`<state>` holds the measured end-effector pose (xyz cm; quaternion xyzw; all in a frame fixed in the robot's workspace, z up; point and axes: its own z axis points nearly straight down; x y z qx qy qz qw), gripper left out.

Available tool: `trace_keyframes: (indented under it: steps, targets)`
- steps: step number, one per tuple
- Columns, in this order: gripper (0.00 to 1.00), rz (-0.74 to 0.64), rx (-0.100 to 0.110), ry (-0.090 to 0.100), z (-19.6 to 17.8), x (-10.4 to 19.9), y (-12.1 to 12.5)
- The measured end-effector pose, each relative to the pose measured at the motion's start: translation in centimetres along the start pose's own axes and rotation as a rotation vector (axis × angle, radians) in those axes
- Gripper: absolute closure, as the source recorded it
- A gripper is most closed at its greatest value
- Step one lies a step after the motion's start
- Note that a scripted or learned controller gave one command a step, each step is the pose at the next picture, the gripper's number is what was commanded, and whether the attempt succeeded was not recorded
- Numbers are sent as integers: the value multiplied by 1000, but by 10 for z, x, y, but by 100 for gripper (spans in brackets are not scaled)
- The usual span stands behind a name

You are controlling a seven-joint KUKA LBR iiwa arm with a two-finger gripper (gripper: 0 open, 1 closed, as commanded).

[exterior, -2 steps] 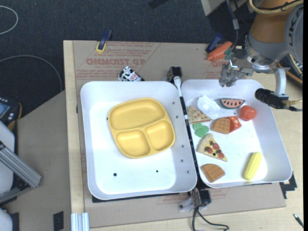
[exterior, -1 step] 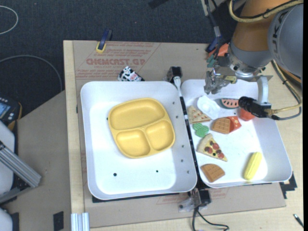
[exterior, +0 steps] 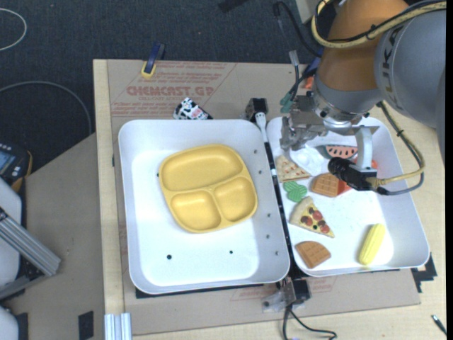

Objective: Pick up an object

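Note:
My gripper (exterior: pixel 296 142) hangs low over the back left part of the right bin (exterior: pixel 407 211), just above a tan cracker-like piece (exterior: pixel 289 168). Close by lie a green leaf piece (exterior: pixel 295 189), a waffle (exterior: pixel 325 185), a pizza slice (exterior: pixel 311 217), a brown cookie piece (exterior: pixel 313 253), a yellow corn cob (exterior: pixel 371 244) and a watermelon slice (exterior: pixel 341 150). The wrist hides the spot under the gripper, and nothing shows between the fingers.
The left bin (exterior: pixel 141 246) holds a yellow divided plate (exterior: pixel 207 188). A small black-and-white toy (exterior: pixel 189 110) and a blue-yellow clip (exterior: pixel 151 61) lie on the board behind the bins.

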<state>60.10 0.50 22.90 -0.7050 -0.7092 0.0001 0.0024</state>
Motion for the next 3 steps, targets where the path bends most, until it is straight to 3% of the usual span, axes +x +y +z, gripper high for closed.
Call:
trace_keyframes:
  steps: [1,2,3]
  targets:
    - [100,4,2,-2,10,12,-23]
    - [100,5,-7,-3,-5,11,-10]
    - [100,7,1,-3,14,1,-11]
